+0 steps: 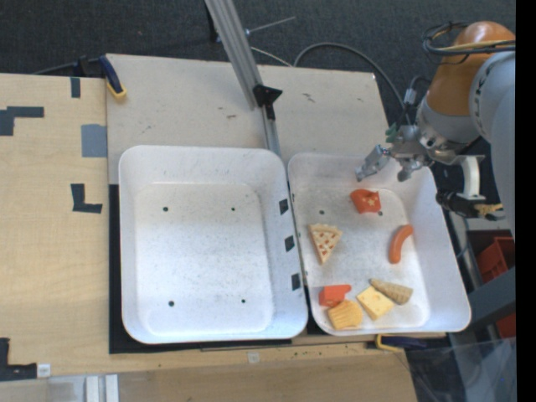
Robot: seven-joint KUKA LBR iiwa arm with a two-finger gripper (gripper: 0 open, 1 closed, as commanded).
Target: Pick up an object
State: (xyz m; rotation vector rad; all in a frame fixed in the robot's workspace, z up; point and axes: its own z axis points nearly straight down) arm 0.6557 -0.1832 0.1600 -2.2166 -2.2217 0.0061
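A small red piece (365, 200) lies in the far part of the right bin (444, 258), and the gripper (388, 167) hangs just beyond it with its fingers spread and nothing between them. Nearer lie a pizza slice (324, 241) to the left, an orange sausage (400, 244) to the right, and yellow and red pieces (362, 303) along the near wall. The left bin (134, 224) sits alongside.

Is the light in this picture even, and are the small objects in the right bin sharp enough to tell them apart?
In the camera view the light is soft and even, with faint shadows under the claw and along the right bin rim; no strong glare on the white plastic. The picture is slightly soft and grainy, yet the pizza slice, sausage and red piece stay distinct.
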